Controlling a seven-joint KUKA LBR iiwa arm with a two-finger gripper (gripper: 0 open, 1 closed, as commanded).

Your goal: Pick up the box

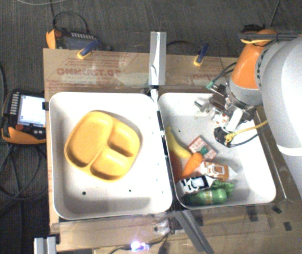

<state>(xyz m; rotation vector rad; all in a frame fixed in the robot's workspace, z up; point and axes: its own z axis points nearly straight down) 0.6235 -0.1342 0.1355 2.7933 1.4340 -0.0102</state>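
Fingers cannot be made out from my station; whether they are open or closed, I cannot tell. I note the gripper over the upper part of the right bin, apart from the pile. I find the box near that bin's middle, just beside the banana and carrot. I record a yellow tray lying in the left bin.

- Yellow divided tray lying in the left bin.
- Banana, carrot and green bottle together in the right bin.
- Handheld screen left of the worktop.
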